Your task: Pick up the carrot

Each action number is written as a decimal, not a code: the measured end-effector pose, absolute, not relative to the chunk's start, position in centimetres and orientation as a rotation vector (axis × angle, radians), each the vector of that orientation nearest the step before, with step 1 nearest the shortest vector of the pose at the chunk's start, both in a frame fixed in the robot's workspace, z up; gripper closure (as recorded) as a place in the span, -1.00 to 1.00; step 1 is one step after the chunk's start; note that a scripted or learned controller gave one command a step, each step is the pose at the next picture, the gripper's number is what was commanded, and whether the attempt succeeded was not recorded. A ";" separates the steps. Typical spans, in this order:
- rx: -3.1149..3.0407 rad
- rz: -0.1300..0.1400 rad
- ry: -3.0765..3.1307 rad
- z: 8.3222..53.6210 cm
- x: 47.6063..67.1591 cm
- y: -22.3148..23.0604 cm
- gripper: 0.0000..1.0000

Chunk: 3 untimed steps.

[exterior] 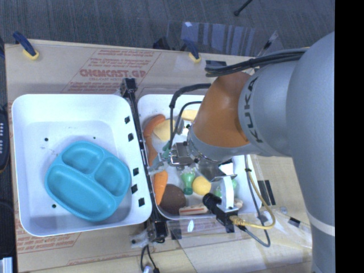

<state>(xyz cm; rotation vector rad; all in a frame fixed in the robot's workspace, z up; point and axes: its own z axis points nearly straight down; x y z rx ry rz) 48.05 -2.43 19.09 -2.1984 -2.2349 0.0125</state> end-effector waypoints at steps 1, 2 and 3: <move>-2.198 0.012 -2.235 19.1 48.1 -2.4 -1.00; -2.242 0.009 -2.192 9.0 47.8 -10.0 -1.00; -2.219 0.012 -2.209 10.0 47.9 -9.7 1.00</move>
